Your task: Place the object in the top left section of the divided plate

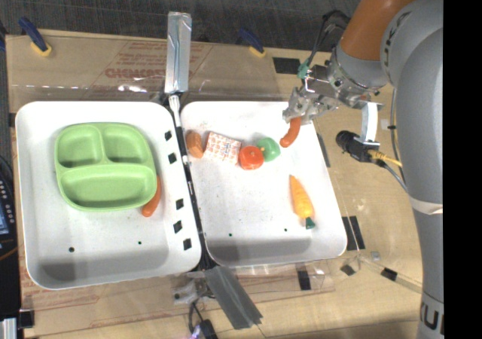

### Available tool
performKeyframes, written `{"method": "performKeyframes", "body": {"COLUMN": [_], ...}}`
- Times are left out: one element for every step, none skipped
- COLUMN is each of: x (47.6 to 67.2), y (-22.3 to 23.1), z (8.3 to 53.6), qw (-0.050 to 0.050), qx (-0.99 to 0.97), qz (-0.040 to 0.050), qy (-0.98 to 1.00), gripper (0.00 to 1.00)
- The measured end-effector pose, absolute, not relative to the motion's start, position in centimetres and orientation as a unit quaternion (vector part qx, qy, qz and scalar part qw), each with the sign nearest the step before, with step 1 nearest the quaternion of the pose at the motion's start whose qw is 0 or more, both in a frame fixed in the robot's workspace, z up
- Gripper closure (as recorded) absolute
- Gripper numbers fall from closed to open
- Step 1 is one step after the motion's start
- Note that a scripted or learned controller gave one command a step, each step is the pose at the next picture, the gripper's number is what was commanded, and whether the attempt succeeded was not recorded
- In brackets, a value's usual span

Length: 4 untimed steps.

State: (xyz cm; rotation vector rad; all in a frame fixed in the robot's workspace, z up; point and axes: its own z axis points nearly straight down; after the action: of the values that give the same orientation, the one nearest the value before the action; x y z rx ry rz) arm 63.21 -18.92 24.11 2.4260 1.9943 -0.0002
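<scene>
Over the right-hand shallow white bin (331, 232), near its far right corner, we see the two-finger gripper (299, 114) of the grey arm (418, 104), which reaches in from the right with its orange band (376, 17) above the wrist. The gripper is clenched on a small orange-red sausage-shaped piece (289, 134). We see the piece's upper end pinched between the fingers, and the rest hangs down at a slight slant, its lower end just beside a green round toy (269, 149).

On the floor of that same bin we find a row of things. A red toy tomato (251, 157) touches the green round toy on its left. A white packet with red print (223, 147) lies just left of the tomato. A brownish-orange oblong toy (195, 143) sits beside the packet, close to the bin's left wall. Nearer to us, and apart from the row, an orange toy carrot with a green tip (301, 199) lies lengthwise toward the bin's right side.

In the left-hand shallow white bin (38, 255) lies a light green divided plastic plate (105, 196). It has two small sections along its far side and one long section along its near side. We see nothing in its top left section (79, 146). A second orange-red sausage-shaped piece (151, 203) rests on the bin floor against the plate's near right corner.

The held piece is thus in the other bin from the plate, well apart from it.
</scene>
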Motion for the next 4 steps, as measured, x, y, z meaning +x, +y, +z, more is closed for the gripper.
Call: {"method": "performKeyframes", "body": {"x": [56.8,55.1,47.6,48.5], "y": [-19.1,-19.8,-17.7,-5.1], "z": [20.6,26.9,22.6,19.1], "qw": [-0.002,0.000,-0.002,-0.002], "qx": [0.777,0.772,0.726,0.679], "qz": [-0.0020,-0.0004,-0.0013,-0.0008], "qy": [0.629,0.636,0.688,0.734], "gripper": [1.00,1.00,1.00,1.00]}}
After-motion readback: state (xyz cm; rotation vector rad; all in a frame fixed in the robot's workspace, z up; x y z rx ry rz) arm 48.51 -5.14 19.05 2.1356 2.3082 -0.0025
